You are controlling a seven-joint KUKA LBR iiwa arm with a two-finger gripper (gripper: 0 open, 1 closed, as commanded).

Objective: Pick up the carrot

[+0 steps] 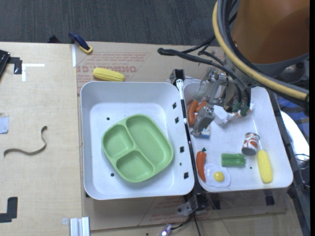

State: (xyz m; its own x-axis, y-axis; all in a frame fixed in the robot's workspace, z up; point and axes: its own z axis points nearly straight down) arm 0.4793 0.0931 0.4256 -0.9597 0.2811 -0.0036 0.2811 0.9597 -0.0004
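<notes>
The carrot [201, 165], orange with a green top, lies along the left wall of the right bin [273, 132], near its front. My gripper [202, 123] hangs over the back left part of that bin, pointing down, roughly a hand's width behind the carrot and apart from it. Close by the gripper, against the bin's left wall, lies an orange-red item [192, 111]. A small blue and white object [205, 131] sits just under the gripper tip.
In the right bin lie a fried egg [217, 175], a green piece [233, 160], a small can [251, 143] and a yellow corn cob [265, 165]. The left bin [93, 132] holds a green divided plate [138, 147]. Another corn cob [109, 74] lies behind it.
</notes>
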